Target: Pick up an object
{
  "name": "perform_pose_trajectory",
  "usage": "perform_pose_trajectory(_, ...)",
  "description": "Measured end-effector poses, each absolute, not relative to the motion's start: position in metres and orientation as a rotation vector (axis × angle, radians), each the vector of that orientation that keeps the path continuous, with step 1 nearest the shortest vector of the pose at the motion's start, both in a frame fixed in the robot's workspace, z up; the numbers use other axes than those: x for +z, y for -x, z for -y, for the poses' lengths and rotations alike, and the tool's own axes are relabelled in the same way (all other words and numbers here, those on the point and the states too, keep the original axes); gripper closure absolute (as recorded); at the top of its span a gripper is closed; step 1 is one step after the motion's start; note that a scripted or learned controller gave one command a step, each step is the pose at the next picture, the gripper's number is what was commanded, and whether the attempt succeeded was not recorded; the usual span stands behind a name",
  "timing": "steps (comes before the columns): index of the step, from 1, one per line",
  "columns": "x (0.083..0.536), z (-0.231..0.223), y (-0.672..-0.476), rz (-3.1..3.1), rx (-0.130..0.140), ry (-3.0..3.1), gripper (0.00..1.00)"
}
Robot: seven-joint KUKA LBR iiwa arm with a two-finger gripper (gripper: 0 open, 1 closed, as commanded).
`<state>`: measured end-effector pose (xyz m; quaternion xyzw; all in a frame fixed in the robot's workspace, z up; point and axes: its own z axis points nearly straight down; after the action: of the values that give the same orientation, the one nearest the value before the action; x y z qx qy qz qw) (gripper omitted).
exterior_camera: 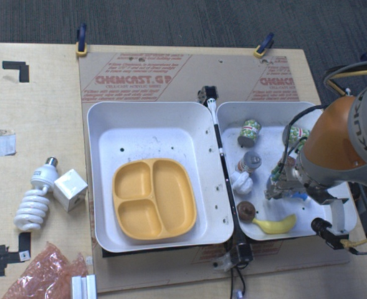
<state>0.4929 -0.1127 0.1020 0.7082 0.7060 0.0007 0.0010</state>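
Observation:
My gripper (275, 189) reaches down into the right bin (267, 114) from the right, its tip low over the bin floor just above the yellow banana (275, 225). A green patterned can (250, 131) lies at the bin's back. A small grey-capped bottle (252, 162) and a white crumpled object (242, 181) sit along the left wall. A brown round object (245, 211) lies beside the banana's left end. Another green patterned object (297, 135) peeks out behind the arm's orange band (336, 139). Nothing visible sits between the fingers.
The left bin (102, 167) holds a yellow three-compartment plate (153, 198). Outside the bins, at the left, lie a spiral light bulb (37, 195), a white cube (70, 188) and a red mesh bag (49, 273). Clamps hold the board's back edge.

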Motion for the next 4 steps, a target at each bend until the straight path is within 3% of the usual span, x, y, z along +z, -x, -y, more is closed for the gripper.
perform_pose_trajectory(1,0.192,0.046,-0.478,-2.221,0.000,-2.220,1.00)
perform_pose_trajectory(2,0.167,0.102,-0.478,-2.220,-0.001,-2.222,1.00)
perform_pose_trajectory(3,0.167,0.102,-0.478,-2.220,-0.001,-2.222,0.00)
perform_pose_trajectory(4,0.092,0.101,-0.486,-2.220,-0.001,-2.223,0.00)
